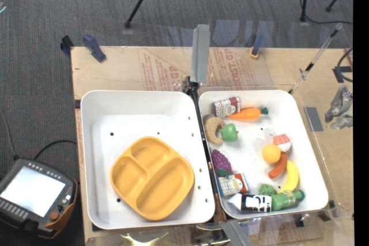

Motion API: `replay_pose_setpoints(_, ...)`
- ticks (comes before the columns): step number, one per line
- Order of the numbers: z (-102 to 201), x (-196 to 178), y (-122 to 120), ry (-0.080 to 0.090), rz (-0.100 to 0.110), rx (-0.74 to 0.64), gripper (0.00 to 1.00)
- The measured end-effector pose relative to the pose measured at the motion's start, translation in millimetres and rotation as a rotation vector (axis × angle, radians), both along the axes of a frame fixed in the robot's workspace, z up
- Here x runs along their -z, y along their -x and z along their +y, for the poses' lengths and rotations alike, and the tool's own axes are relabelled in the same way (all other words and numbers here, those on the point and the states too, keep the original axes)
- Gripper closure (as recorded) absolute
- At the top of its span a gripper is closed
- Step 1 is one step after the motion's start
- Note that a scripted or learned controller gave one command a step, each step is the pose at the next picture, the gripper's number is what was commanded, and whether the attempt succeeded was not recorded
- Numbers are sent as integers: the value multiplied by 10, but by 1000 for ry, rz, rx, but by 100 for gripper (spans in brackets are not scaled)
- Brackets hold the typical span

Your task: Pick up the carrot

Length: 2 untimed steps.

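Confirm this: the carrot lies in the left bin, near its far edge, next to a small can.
Not quite. The camera view shows the carrot in the right bin, not the left one. The rest holds: it lies near that bin's far edge, next to a small can. The left bin holds a yellow divided plate.

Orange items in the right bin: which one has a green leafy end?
The carrot, lying near the bin's far edge beside the small can. The round orange is a plain ball and has no green end.
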<state>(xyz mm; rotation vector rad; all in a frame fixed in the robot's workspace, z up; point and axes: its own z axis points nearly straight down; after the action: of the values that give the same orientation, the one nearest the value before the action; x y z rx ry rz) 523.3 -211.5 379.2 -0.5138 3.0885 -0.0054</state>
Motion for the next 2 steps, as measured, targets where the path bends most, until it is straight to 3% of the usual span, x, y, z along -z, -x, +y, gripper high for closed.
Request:
replay_pose_setpoints(1,11,823,136,-4,12,-560,100)
replay_pose_setpoints(2,-4,-443,216,4,5,-815,100)
